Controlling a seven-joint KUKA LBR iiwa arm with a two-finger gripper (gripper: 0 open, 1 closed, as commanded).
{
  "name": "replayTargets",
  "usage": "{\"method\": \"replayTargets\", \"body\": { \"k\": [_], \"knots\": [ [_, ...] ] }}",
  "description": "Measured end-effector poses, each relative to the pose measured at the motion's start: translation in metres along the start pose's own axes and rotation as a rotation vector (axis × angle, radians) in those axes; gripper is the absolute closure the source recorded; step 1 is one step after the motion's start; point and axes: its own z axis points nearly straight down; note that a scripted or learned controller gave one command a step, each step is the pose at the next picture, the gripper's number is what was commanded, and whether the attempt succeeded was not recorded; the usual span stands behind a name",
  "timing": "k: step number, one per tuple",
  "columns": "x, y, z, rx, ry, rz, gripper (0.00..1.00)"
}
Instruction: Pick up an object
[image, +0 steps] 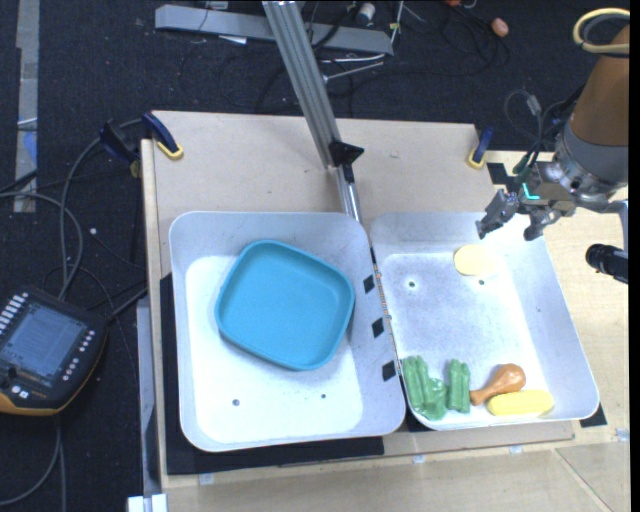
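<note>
My gripper (513, 222) hangs over the far edge of the right bin (480, 320), fingers spread apart with nothing between them. A pale yellow round piece (474, 261) lies just below and left of it on the bin floor. Along the bin's near edge lie two green toy vegetables (436, 386), a brown drumstick-shaped toy (499, 382) and a yellow oblong toy (520, 403).
A blue square plate (285, 304) lies in the left bin (210, 400). A slanted metal pole (312, 85) rises from between the bins at the back. Yellow clamps (168, 150) sit on the bench corners, and a handheld pendant (45, 350) lies on the floor at left.
</note>
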Motion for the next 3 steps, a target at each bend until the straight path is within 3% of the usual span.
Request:
{"method": "replayTargets", "body": {
  "k": [1, 3],
  "knots": [
    [0.000, 0.000, 0.000, 0.000, 0.000, 0.000, 0.00],
    [0.001, 0.002, 0.107, 0.004, 0.001, 0.000, 0.00]
  ]
}}
